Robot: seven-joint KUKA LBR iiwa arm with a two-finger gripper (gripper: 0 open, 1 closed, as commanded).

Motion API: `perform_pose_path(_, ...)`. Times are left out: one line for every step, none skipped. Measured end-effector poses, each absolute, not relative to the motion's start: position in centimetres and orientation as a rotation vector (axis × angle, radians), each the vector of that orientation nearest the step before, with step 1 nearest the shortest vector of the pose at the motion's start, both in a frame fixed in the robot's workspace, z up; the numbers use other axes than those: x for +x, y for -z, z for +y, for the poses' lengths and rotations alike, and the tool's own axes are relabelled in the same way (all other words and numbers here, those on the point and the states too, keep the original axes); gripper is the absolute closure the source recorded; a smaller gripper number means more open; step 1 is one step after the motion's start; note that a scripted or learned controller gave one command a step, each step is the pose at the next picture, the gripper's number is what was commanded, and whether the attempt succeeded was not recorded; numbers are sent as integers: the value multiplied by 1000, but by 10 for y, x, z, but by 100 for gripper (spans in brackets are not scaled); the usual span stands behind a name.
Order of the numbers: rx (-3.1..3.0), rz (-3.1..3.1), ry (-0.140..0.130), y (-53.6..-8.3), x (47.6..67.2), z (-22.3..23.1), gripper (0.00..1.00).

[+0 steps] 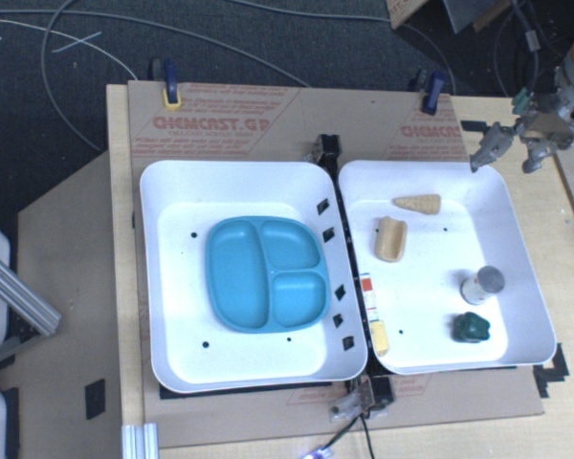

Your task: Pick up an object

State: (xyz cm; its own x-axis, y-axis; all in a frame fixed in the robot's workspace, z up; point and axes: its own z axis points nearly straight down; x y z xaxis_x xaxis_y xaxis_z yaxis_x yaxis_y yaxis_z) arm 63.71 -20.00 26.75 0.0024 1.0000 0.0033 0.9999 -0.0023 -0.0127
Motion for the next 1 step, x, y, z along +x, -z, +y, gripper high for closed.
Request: perform_pose_path(-2220, -2222, 0, -275, 639, -199, 0)
